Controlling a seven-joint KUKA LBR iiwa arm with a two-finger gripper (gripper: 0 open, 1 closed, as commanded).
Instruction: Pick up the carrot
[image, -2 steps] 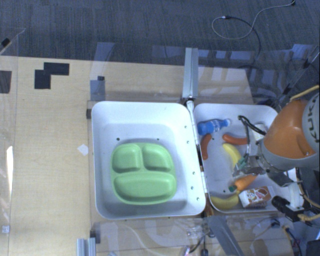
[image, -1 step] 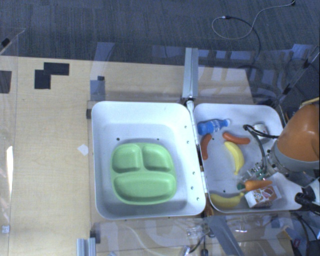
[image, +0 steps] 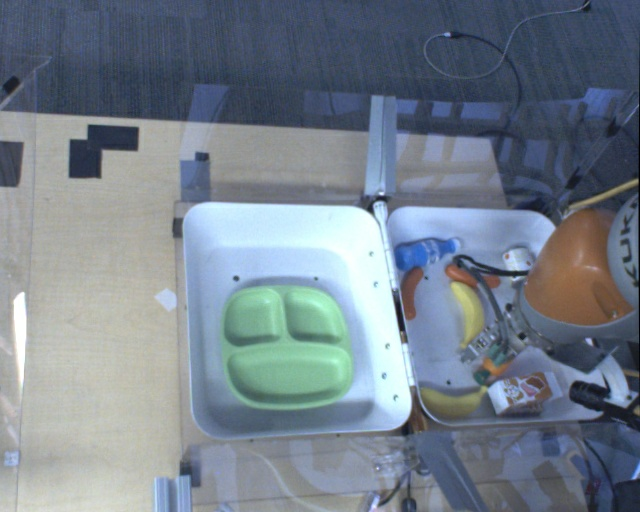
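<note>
In the right bin (image: 430, 228), a slim orange piece that looks like the carrot (image: 408, 292) lies along the left wall, just below a blue bottle (image: 424, 252). My gripper (image: 487, 345) is down in the bin to the right of it. The gripper sits beside a yellow banana (image: 465, 308) and just above a small orange-and-green item (image: 487, 375). The carrot lies apart from the gripper, with bare bin floor between them. The wrist and cables hide the fingertips.
A second banana (image: 452, 402) lies at the front wall and a small carton (image: 522, 393) at the front right. Another orange piece (image: 461, 270) sits under the cable. The left bin (image: 280, 225) holds a green divided plate (image: 288, 345).
</note>
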